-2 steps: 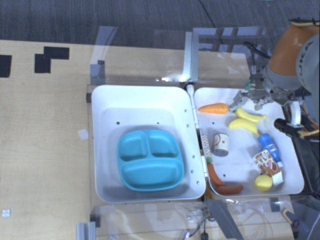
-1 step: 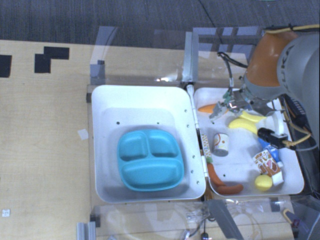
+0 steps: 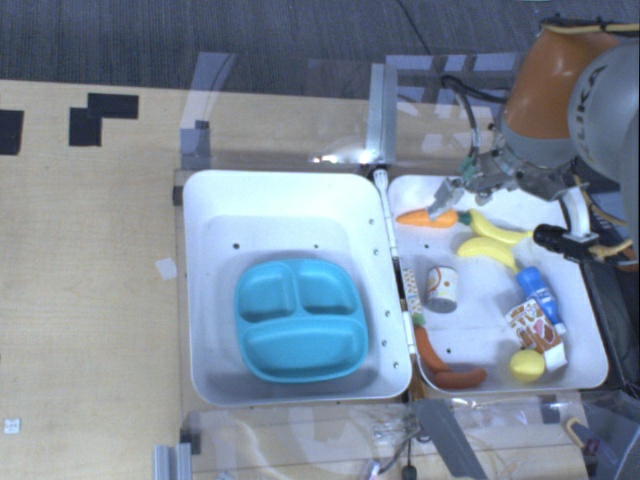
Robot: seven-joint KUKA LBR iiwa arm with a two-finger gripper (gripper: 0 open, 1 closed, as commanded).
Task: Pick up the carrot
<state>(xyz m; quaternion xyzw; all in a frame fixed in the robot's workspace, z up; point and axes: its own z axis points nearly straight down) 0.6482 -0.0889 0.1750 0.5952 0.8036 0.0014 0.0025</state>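
I'm looking down on a pale wooden bench (image 3: pixel 90 298) with dark grey carpet beyond it at the top of the frame, and two shallow white bins set side by side. Nearest me, low in the right bin (image 3: pixel 592 363), lie a brown sausage-shaped toy (image 3: pixel 445 363), a yellow lemon-like ball (image 3: pixel 528 365) and a blue-and-white bottle (image 3: pixel 538 313), with a small printed can (image 3: pixel 441 288) just above them. The left bin (image 3: pixel 215 268) holds a turquoise sectioned plastic plate (image 3: pixel 298 318). Farther up the right bin sits a yellow banana (image 3: pixel 490 243), and just beyond it, in the bin's upper left corner, the small orange carrot (image 3: pixel 428 219) lies flat on its side, parallel to the far wall. My two-finger gripper (image 3: pixel 447 201) is right at the carrot's thicker right end, touching or nearly so; I cannot tell how it is set. I judge the carrot a light, stiff, smooth plastic toy, likely to roll or slip. I'd pinch across its thick middle, not the tapered tip.
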